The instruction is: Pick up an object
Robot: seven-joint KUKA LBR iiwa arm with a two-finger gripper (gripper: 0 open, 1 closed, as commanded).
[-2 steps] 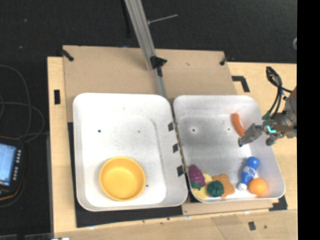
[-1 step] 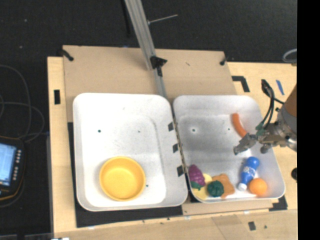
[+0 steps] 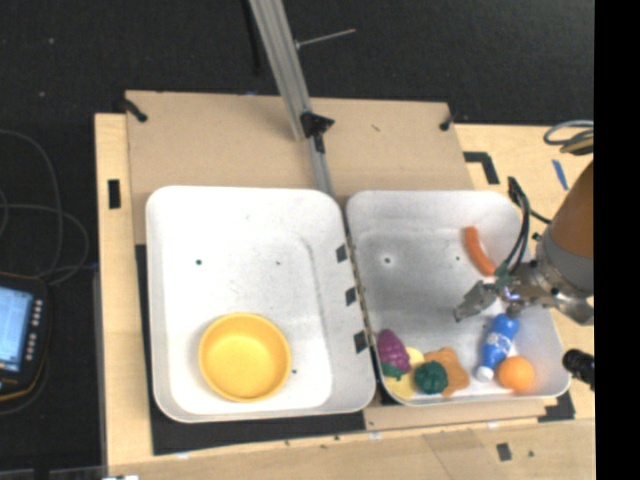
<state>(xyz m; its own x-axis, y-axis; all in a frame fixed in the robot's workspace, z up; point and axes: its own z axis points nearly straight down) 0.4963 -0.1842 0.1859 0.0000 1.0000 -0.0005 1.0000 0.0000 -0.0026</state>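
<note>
This place looks like a robotics lab or test cell, not a home or a shop. A plain wooden worktop (image 3: 290, 148) carries two shallow white bins (image 3: 180, 228) set side by side, a metal rail (image 3: 285, 58) on a bracket crosses above it toward the top, and a grey robot arm with an orange band (image 3: 572, 223) reaches in from the right. At the left edge a handheld control pendant with a lit screen (image 3: 15, 333) rests beside loose black cables (image 3: 45, 218), the floor around is dark, and the small colourful things in the right bin are plastic toy foods (image 3: 430, 373), like test objects.
</note>
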